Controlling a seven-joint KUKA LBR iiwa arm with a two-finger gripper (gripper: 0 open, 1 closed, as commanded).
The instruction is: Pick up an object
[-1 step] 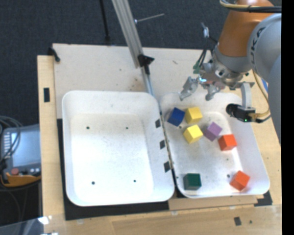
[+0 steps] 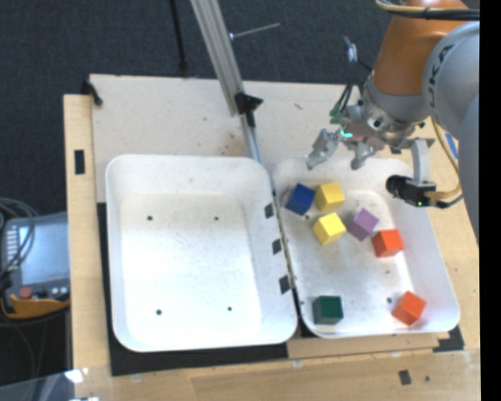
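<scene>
A flat, light brown wooden bench point(image 2: 175, 107) holds two shallow white plastic bins side by side. The left white bin point(image 2: 192, 253) and the right white bin point(image 2: 430, 257) touch in the middle. A slanted grey metal pole point(image 2: 221, 53) stands on the bench behind them.

Both bins are white: the left bin point(image 2: 192, 249) and the right bin point(image 2: 434, 282) speckled with dark flecks. In the right one sit a blue cube point(image 2: 300, 199), 2 yellow cubes point(image 2: 330, 195) point(image 2: 328, 228), a purple cube point(image 2: 364, 223), 2 orange cubes point(image 2: 387, 243) point(image 2: 409, 307) and a dark green cube point(image 2: 326, 309). The counter point(image 2: 150, 115) is pale tan.
</scene>
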